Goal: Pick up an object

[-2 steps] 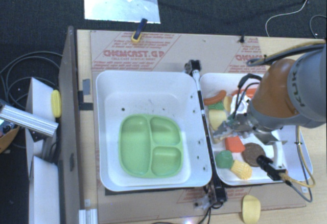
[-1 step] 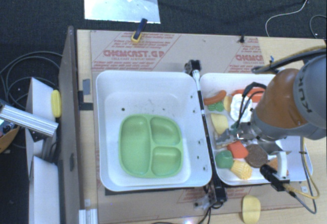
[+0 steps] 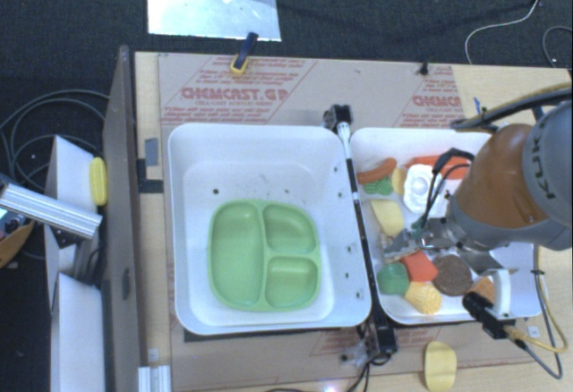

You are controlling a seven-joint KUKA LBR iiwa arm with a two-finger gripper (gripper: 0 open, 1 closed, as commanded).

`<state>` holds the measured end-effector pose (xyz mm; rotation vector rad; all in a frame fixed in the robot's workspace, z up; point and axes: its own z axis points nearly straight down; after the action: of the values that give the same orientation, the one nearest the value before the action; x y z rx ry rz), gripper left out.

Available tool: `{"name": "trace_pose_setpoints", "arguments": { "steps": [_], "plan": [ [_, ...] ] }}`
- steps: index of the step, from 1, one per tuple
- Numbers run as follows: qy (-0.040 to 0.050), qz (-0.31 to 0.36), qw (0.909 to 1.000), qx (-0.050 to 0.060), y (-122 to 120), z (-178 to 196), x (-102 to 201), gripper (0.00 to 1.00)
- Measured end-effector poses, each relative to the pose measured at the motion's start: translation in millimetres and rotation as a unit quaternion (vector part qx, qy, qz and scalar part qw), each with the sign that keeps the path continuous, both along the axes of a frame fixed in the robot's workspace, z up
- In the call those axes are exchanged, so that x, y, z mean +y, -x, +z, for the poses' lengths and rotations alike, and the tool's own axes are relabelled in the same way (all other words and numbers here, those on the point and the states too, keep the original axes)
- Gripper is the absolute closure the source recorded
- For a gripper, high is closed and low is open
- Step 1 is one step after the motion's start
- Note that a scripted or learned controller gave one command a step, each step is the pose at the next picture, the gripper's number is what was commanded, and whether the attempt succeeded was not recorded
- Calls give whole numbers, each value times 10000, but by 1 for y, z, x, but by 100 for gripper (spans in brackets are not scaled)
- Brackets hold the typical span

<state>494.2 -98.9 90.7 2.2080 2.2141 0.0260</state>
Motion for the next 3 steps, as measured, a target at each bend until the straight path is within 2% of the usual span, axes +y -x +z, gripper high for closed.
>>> {"name": "trace_pose_setpoints", "arguments": {
  "steps": [1,2,3],
  "plan": [
    [14,21,10000,53,-74,-1,11,0],
    [11,19,10000,56,-137,2,6,0],
    [-20,-22,9996,278,-171,-2,11,0]
  ]
}}
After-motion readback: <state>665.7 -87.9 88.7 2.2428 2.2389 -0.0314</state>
